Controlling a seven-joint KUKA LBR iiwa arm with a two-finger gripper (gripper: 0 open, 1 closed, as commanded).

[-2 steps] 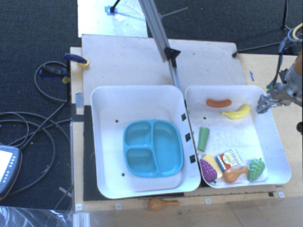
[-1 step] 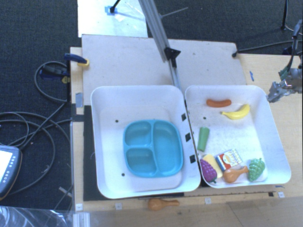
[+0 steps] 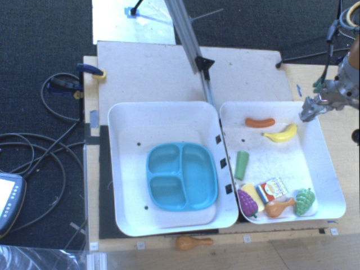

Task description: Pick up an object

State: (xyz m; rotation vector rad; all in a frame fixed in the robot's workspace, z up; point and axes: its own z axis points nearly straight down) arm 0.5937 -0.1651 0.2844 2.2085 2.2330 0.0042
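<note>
The right bin [image 3: 323, 151] holds an orange sausage [image 3: 260, 122], a yellow banana [image 3: 281, 133], a green cucumber piece [image 3: 242, 165], purple grapes [image 3: 247, 202], a yellow block [image 3: 254, 194], a small red-and-white box [image 3: 274, 188], a tan drumstick [image 3: 278, 207] and green grapes [image 3: 304, 201]. My gripper [image 3: 310, 111] hangs above the bin's far right rim, to the right of the banana and apart from it. I see nothing held in it.
The left bin [image 3: 126, 134] carries a blue divided tray [image 3: 182, 176]. A second tan drumstick [image 3: 194, 242] lies on the bench in front of the bins. A slanted metal pole [image 3: 185, 30] crosses above the bins' back. Cables and a clamp [image 3: 90, 71] sit at left.
</note>
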